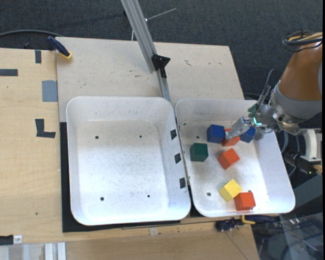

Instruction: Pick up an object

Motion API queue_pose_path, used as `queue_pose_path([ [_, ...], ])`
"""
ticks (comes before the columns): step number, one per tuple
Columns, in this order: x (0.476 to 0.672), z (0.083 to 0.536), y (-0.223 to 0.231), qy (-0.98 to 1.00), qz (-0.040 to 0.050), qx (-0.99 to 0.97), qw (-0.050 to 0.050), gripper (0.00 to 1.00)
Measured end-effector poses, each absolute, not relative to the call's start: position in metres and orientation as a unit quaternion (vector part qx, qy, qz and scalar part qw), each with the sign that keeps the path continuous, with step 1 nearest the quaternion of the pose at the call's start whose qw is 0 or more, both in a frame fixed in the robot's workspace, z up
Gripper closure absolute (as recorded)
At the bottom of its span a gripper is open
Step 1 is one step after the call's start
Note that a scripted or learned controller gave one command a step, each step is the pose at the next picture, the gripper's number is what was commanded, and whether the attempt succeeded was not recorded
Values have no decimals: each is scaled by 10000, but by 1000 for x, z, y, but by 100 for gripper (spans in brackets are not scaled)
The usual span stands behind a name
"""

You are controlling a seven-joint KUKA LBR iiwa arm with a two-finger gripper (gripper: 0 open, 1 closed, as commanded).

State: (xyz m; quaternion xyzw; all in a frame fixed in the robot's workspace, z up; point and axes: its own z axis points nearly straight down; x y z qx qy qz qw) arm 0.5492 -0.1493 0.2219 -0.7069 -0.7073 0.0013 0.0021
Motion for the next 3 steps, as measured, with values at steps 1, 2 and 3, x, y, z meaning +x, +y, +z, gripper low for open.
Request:
queue_pose_path([
  [1,550,224,-150,-7077,4,-7065,6,0],
  [2,542,178,-148,-7073,22,-7069,25,0],
  [3,548,116,-149,-7074,25,-7068,29,0],
])
